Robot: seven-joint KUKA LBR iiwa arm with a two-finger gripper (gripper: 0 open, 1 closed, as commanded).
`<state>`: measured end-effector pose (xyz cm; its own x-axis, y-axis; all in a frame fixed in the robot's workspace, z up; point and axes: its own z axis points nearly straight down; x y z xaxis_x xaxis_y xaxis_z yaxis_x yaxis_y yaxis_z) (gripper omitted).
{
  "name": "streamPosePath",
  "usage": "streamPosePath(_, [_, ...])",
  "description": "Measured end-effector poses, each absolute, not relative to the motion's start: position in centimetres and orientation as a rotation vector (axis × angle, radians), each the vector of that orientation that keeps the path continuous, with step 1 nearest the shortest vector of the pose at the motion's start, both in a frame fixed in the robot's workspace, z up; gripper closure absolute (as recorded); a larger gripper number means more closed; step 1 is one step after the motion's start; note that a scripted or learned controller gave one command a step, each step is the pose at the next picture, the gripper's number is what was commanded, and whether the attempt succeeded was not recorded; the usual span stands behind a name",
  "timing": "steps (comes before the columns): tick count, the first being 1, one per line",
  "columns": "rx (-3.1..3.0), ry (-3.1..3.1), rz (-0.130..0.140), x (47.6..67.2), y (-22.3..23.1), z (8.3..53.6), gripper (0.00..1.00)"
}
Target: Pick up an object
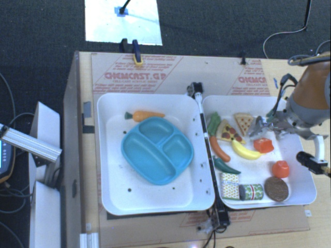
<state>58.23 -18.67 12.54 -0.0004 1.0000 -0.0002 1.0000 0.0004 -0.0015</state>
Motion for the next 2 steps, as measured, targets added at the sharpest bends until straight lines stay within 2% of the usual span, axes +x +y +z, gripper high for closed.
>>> streamPosePath(1, [-2.231,-2.231,-0.014,54.4,-16.2,10.4,0.00])
streamPosePath(2, [-2.231,-2.234,-0.018,54.5,-16.2,11.5,1.00])
